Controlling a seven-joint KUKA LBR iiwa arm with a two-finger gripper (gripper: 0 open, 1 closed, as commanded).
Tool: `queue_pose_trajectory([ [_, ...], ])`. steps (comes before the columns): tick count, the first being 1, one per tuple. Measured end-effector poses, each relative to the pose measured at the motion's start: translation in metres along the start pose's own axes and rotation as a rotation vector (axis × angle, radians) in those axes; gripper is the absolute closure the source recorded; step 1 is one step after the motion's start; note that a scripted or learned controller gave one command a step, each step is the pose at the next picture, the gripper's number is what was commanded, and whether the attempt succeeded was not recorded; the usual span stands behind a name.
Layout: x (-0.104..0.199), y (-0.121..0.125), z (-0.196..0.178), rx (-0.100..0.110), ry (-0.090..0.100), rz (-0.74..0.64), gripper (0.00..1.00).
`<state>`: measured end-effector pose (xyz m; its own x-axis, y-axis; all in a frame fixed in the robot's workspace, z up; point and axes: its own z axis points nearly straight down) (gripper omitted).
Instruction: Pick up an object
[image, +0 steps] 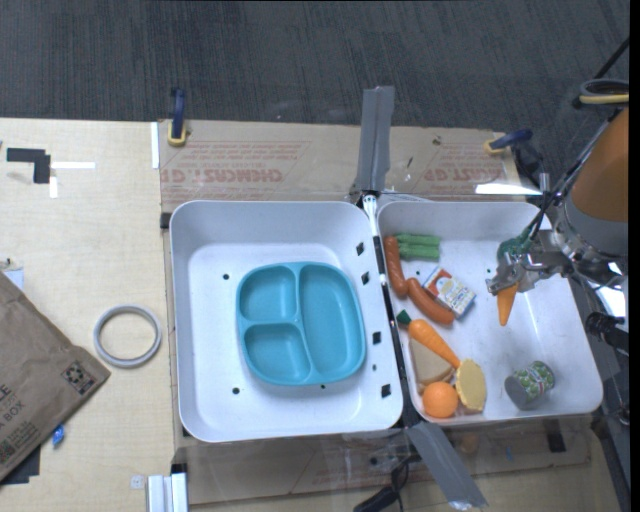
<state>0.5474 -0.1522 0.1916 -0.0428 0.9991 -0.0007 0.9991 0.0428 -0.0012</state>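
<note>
My gripper (509, 279) hangs over the right bin (560, 330), near its upper right part. It is shut on a small orange carrot (505, 306), which points down from between the fingers, above the bin floor. More items lie in that bin: a green vegetable (416, 245), a reddish sausage (394, 266), a small carton (453, 294), a long carrot (432, 335), an orange (438, 400), a pale yellow piece (471, 386) and a green can (529, 383).
The left bin (200, 300) holds a teal divided plate (300, 323). A roll of tape (127, 334) and a brown cardboard box (30, 385) lie on the bench at the left. The arm's orange band (608, 170) stands at the right edge.
</note>
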Motion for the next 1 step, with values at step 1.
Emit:
queue_pose_trajectory([
  [1,0.1119,0.0118,-0.0485,0.001,0.0,0.09,1.0],
])
